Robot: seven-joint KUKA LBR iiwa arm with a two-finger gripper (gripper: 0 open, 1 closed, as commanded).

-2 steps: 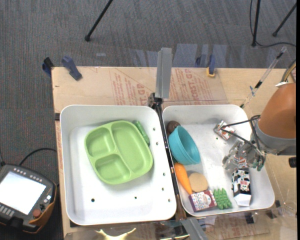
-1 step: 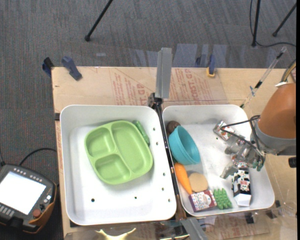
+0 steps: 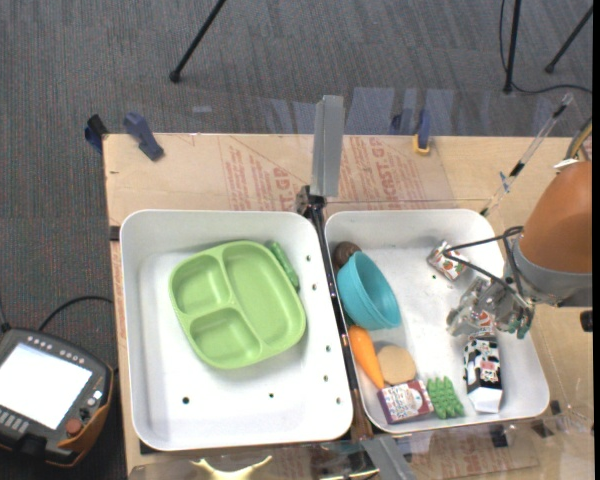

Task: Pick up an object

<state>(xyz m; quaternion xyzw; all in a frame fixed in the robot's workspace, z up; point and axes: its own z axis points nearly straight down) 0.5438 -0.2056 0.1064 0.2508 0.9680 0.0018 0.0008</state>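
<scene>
Camera view looked down on your bench, and nearest the camera, along the front wall of the right bin (image 3: 540, 393), sat a flat purple snack packet (image 3: 404, 402), a bumpy green toy (image 3: 444, 396) and a small boxy milk carton (image 3: 484, 372) with black and white patches. Just behind them lay a smooth orange carrot (image 3: 365, 356) and a round tan lump (image 3: 396, 364) like a cookie. A teal bowl (image 3: 368, 290) leaned on its side against the bin's left wall, with a dark round thing (image 3: 346, 253) behind it. Your gripper (image 3: 488, 313) hung low over the right side of that bin, just behind the milk carton. You could not tell if its jaws were open or shut, because the metal parts blurred together. A small red and white box (image 3: 448, 263) lay tilted a little farther back. In the left bin (image 3: 145, 368) a shiny green plastic tray (image 3: 237, 303) with three sections lay flat.
</scene>
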